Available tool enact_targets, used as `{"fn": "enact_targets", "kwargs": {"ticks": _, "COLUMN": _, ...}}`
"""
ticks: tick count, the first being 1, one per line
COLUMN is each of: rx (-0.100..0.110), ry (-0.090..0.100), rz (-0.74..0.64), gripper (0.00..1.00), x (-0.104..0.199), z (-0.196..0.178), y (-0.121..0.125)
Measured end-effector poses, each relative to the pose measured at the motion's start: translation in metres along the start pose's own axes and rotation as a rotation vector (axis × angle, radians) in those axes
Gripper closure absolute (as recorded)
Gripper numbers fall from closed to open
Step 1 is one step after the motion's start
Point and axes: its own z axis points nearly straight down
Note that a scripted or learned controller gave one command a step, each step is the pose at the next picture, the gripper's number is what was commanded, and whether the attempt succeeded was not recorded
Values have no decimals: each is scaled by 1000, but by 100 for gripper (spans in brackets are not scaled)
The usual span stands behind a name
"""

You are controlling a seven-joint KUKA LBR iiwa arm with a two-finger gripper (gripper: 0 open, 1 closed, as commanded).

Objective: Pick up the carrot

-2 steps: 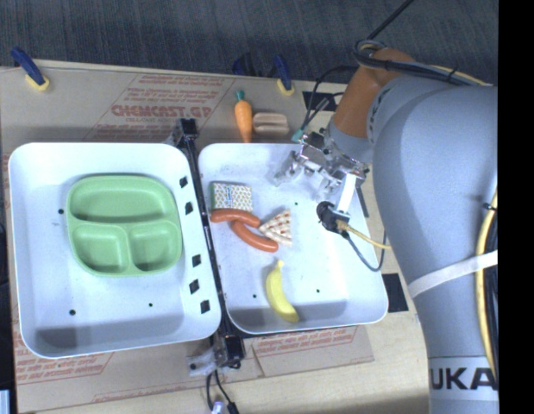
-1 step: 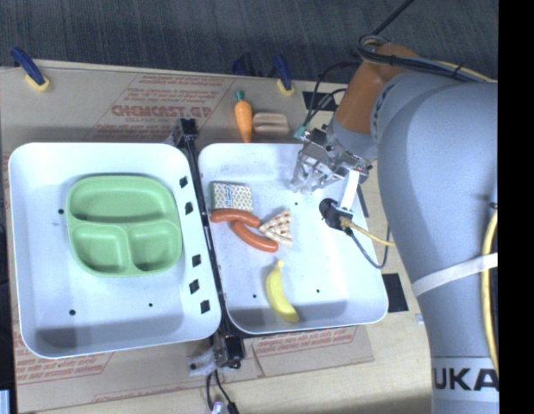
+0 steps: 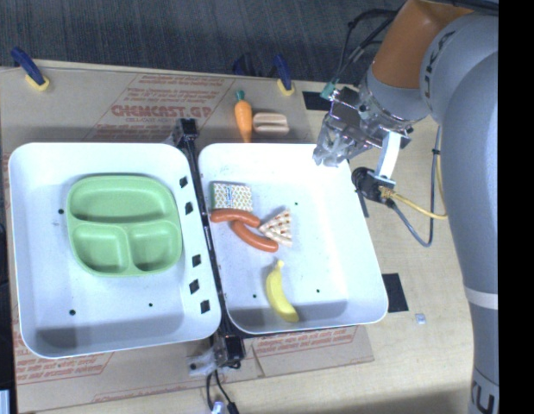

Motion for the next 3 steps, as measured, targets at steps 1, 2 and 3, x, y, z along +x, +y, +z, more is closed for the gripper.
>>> {"fn": "enact_targets", "kwargs": {"ticks": 1, "rx": 8, "ry": -2, "rz": 24, "gripper": 100, "x": 56, "z": 118, "y": -19}}
{"fn": "enact_targets", "kwargs": {"ticks": 2, "rx": 3, "ry": -1, "rz": 189, "gripper": 100, "x": 108, "z": 25, "y": -25}}
{"fn": "enact_targets", "kwargs": {"ticks": 3, "rx": 6, "ry": -3, "rz": 357, "gripper": 100, "x": 115, "z": 30, "y": -104}}
